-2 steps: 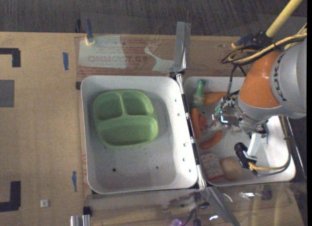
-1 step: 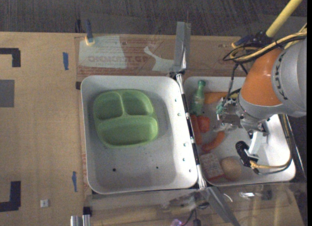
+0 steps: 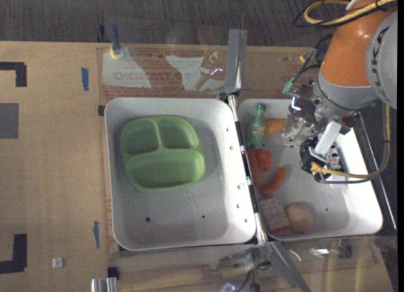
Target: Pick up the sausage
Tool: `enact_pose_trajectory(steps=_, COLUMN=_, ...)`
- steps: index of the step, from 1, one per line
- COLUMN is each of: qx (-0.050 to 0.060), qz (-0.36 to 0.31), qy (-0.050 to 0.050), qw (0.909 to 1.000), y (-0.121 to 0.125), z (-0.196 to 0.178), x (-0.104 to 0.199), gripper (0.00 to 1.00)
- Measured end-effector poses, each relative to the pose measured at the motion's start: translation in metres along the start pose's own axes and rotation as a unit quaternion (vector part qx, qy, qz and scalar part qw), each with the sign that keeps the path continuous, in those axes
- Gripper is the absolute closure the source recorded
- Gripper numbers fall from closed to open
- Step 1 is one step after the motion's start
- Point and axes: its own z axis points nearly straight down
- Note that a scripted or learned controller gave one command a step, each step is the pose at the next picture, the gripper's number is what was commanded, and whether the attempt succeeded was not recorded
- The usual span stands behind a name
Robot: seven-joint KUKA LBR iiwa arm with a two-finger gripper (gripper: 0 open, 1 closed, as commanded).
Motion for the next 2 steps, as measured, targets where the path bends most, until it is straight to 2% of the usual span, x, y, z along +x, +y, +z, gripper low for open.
enact_pose_trajectory(steps=1, qx=0.000, qz=0.000, qy=0.000, qw=1.0000, y=0.000, z=0.000, x=0.000, gripper=0.00)
enact_pose_trajectory(steps=2, qx=0.003, qz=-0.045, qy=0.000, qw=0.9990, y=-0.016, z=0.071, x=0.003, gripper=0.00)
